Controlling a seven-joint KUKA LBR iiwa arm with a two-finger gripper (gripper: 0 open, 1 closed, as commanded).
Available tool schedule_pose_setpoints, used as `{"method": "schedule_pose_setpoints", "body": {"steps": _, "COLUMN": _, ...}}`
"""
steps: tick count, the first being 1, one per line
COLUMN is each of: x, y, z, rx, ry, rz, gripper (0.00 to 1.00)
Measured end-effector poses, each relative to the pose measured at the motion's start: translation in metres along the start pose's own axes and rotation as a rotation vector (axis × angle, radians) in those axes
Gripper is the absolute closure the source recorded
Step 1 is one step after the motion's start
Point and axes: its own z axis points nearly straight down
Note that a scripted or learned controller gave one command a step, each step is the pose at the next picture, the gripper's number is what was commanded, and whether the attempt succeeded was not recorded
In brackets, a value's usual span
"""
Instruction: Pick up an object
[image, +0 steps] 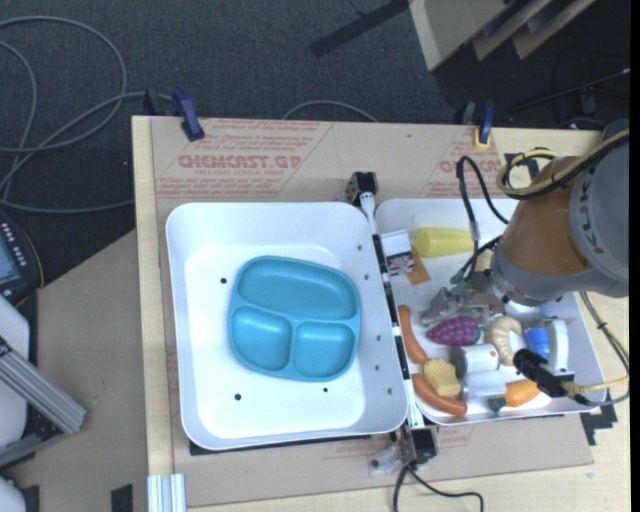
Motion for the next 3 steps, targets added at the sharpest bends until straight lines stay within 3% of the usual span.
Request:
{"method": "schedule_pose_setpoints", "body": {"steps": 1, "x": 0.0004, "y": -0.0457, "z": -0.0070, "rx": -0.018, "ry": -0.007, "rz": 0.001, "gripper": 0.00}}
{"method": "schedule_pose_setpoints", "body": {"steps": 2, "x": 0.0003, "y": -0.0442, "z": -0.0167, "rx": -0.020, "ry": -0.008, "rz": 0.002, "gripper": 1.00}}
{"method": "schedule_pose_setpoints", "body": {"steps": 3, "x": 0.0004, "y": -0.0445, "z": -0.0161, "rx": -0.019, "ry": -0.008, "rz": 0.002, "gripper": 0.00}}
